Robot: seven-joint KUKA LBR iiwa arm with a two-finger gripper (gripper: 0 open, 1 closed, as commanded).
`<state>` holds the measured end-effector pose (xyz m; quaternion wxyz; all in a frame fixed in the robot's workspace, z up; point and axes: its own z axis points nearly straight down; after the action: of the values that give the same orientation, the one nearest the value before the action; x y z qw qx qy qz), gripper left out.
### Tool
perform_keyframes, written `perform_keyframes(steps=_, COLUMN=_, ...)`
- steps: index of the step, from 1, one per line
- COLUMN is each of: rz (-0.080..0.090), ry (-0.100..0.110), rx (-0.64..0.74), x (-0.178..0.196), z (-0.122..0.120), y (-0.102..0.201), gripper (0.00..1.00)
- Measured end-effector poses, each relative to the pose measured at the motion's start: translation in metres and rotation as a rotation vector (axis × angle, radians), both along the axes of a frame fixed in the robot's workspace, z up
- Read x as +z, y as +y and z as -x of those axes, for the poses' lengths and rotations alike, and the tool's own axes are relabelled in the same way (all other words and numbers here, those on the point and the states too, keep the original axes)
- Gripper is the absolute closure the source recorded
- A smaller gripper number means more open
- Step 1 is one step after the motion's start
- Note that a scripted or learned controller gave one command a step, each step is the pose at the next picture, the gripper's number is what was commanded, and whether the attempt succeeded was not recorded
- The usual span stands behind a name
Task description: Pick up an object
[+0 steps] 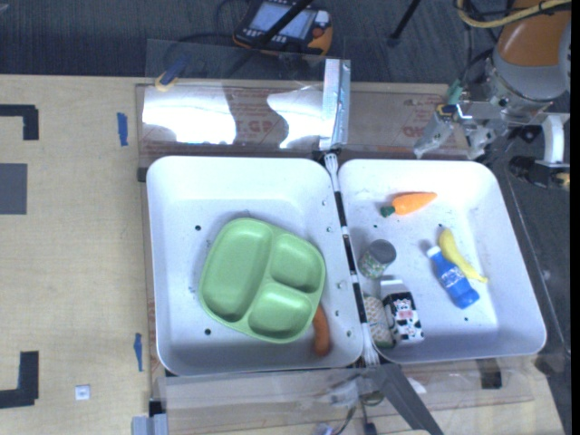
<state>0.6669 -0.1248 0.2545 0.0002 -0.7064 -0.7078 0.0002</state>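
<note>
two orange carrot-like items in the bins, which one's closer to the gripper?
The carrot with the green tip in the right bin, just below the gripper; the other orange piece lies beside the green plate.

Glossy white plastic bins (181, 188), matt green plastic tray (263, 279) — pale wooden bench (72, 243), shiny metal divider (333, 107)

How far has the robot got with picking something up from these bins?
Nothing looks done yet. The gripper hangs above the far edge of the right bin, with nothing between its fingers. The carrot, banana, blue bottle, small jar and black-and-white carton all lie in that bin. The green plate sits in the left bin. Choosing, reaching down, gripping and lifting are all left.
</note>
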Motion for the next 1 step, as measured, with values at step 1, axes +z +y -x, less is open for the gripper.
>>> perform_keyframes(steps=1, rz=0.0, ry=-0.002, rx=0.133, x=-0.1248, z=0.0446, y=-0.02, gripper=0.0)
